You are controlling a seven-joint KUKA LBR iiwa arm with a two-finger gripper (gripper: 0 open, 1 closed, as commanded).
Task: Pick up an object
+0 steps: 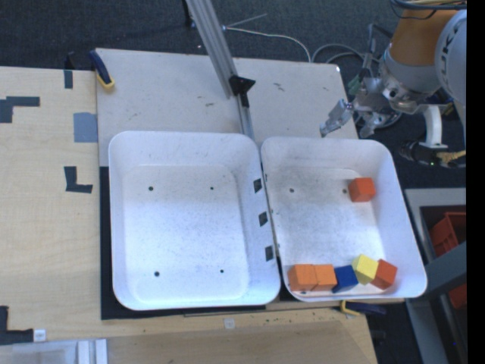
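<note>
Camera view: the gripper (345, 118) hangs above the bench just outside the right bin's (394, 173) far rim, at about one o'clock from that bin's middle. Nothing sits between its fingers; whether they are spread or pressed together I cannot tell, since the tips blur into the grey of the wrist. The arm (424, 36) comes in from the upper right, its orange band high in the corner.

All the blocks lie in the right bin. A lone orange block (361, 189) sits toward two o'clock of the bin floor, well apart from the rest and nearest the gripper. Along the near wall, at five to six o'clock, runs a row: two orange blocks (313, 277) touching side by side, a blue block (345, 278), a yellow block (365, 267) and a red-orange block (384, 273), packed close. The left bin (121, 203) holds no blocks.

The step looks like the approach, before any descent. The lone orange block seems the easiest target: the next move calls for travel toward six o'clock over the rim, centring above it, then a straight drop with room either side. The crowded row would leave the fingers little gap.
</note>
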